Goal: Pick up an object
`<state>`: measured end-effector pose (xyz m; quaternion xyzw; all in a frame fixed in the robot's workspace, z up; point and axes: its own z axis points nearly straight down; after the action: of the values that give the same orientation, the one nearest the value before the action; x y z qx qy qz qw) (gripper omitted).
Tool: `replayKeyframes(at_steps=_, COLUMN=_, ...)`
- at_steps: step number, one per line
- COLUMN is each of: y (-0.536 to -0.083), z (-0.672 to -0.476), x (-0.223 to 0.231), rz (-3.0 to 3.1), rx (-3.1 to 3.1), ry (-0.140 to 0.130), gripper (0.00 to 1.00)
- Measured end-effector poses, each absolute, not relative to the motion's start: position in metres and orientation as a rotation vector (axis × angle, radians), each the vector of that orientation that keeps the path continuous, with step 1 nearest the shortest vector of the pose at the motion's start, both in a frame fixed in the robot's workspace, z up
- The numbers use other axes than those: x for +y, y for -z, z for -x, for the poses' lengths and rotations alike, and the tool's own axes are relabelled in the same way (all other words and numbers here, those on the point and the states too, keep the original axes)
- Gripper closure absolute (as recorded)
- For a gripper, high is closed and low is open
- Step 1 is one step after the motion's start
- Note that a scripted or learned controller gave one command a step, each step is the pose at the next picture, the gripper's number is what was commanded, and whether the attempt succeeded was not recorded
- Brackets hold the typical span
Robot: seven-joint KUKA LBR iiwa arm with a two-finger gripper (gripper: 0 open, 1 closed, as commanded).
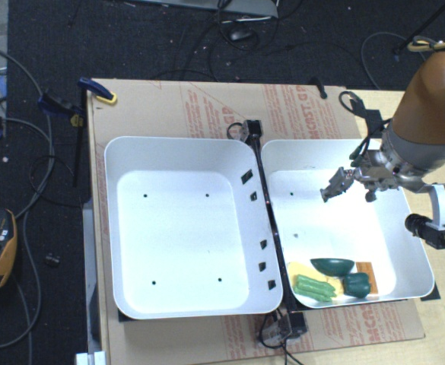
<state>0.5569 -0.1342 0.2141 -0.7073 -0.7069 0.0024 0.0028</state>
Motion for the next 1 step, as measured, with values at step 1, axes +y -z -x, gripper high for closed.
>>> replayKeyframes(at_steps=1, y=-0.2177, z=-0.5584, x=-0.134, rz=2.221, rx=-2.222, ry=0.0, gripper=0.0)
